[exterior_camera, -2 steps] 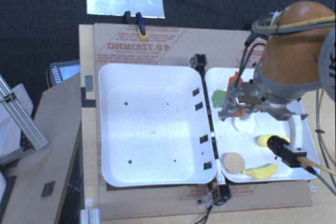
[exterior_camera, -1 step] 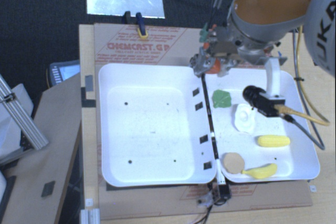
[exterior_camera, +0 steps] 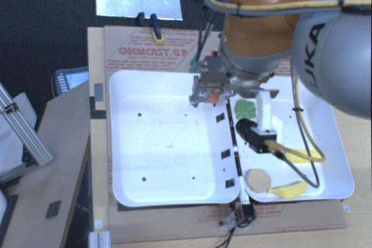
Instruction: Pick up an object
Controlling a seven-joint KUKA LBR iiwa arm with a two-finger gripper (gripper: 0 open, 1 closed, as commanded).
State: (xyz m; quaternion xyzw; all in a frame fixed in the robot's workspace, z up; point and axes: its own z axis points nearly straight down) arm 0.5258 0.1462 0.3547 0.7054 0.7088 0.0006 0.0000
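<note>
while arm hangs over bin divider, pincer (exterior_camera: 204,96) state: cannot tell. right bin (exterior_camera: 325,119) holds green piece (exterior_camera: 245,107), tan disc (exterior_camera: 258,180), yellow banana (exterior_camera: 288,189). left bin (exterior_camera: 125,125) bare. nothing seen lifted; pick apparently pending.
</note>
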